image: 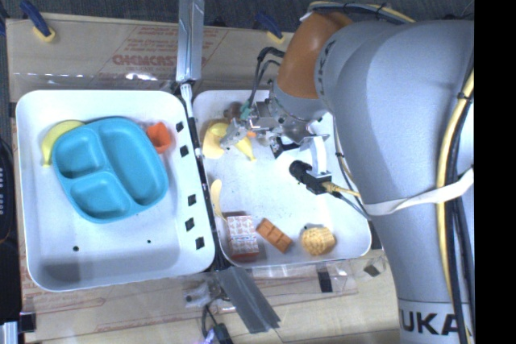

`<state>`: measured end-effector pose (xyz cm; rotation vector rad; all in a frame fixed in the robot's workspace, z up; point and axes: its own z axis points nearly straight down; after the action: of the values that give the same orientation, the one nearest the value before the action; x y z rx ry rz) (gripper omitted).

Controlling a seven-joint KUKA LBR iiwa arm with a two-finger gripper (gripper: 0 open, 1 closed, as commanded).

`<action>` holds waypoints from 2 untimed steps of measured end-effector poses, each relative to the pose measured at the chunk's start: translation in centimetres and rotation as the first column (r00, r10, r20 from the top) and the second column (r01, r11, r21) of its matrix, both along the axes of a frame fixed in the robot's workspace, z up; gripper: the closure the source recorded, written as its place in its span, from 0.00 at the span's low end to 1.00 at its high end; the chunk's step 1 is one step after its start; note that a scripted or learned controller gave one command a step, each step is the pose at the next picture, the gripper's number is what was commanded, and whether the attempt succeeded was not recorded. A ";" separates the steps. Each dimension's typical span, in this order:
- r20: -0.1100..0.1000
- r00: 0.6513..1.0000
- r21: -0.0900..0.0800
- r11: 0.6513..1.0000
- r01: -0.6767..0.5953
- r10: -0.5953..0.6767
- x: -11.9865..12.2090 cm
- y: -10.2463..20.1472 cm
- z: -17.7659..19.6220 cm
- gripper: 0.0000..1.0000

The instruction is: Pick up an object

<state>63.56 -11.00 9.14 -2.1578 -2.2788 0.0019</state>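
The hand [246, 125] sits low in the upper part of the right bin [266, 181], at the end of the grey arm [387, 93] with its orange band [302, 52]. How wide it stands I cannot tell, since the wrist and cables cover it. Touching or just beside the hand, toward the divider, lies a pale yellow object [214, 138], with a small orange and yellow piece [244, 142] right under the hand. Whether the hand grips either one I cannot tell. Well below the hand, along the bin's near wall, lie a red-and-white patterned block [240, 236], a brown waffle-like piece [274, 236] and a round golden object [318, 239]. A slim yellow piece [216, 197] lies against the divider. Far across from the hand, the left bin [48, 254] holds a blue divided tray [109, 165], a yellow object [56, 134] at its far edge and an orange block [160, 136] on the side nearer the hand. Both bins stand on the tabletop [105, 52].
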 end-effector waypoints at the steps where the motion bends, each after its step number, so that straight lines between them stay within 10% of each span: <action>1: 0.000 1.000 0.000 1.000 0.000 0.000 0.0 0.0 0.0 0.00; 2: -0.002 1.000 -0.001 1.000 -0.006 0.006 0.0 0.0 1.0 1.00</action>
<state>63.56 -10.96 10.13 -2.1499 -2.2847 0.0051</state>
